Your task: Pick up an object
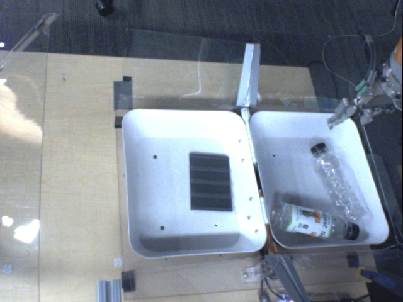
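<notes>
Two bottles lie in the right bin (277, 137). A clear, crumpled plastic bottle (337, 181) with a black cap runs diagonally along the right side. A bottle with a white, green and orange label (308, 221) lies along the front wall, its black cap to the right. A black ribbed rectangular pad (210, 181) lies flat in the middle of the left bin (145, 143). My gripper (350, 116) hovers over the right bin's far right corner, open, with nothing between its fingers, well above and behind the clear bottle's cap.
A metal divider post (248, 80) rises behind where the two bins meet. Cables (343, 55) hang near the arm at the upper right. Clamps and hardware (283, 279) sit along the bench's front edge.
</notes>
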Robot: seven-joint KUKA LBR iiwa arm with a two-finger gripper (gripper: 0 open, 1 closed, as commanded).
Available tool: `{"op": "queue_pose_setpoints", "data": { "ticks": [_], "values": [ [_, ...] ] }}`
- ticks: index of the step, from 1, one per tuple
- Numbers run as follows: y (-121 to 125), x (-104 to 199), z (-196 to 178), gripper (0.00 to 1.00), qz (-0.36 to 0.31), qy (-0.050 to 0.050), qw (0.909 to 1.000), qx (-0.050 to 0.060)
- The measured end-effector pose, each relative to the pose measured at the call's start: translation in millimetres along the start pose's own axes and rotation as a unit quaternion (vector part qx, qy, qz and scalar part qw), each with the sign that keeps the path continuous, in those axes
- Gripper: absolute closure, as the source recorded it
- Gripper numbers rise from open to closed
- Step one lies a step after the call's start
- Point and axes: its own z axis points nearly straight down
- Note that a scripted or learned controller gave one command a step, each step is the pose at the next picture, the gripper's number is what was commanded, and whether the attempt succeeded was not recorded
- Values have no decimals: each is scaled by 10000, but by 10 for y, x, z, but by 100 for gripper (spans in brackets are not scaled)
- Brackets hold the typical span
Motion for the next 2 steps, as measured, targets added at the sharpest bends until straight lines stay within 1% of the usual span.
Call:
{"op": "queue_pose_setpoints", "data": {
  "ticks": [1, 2],
  "values": [
    [227, -264, 1940, 0, -1121, 0, 9937, -18],
    [532, -324, 1938, 0, -1335, 45, 9910, 89]
  ]
}}
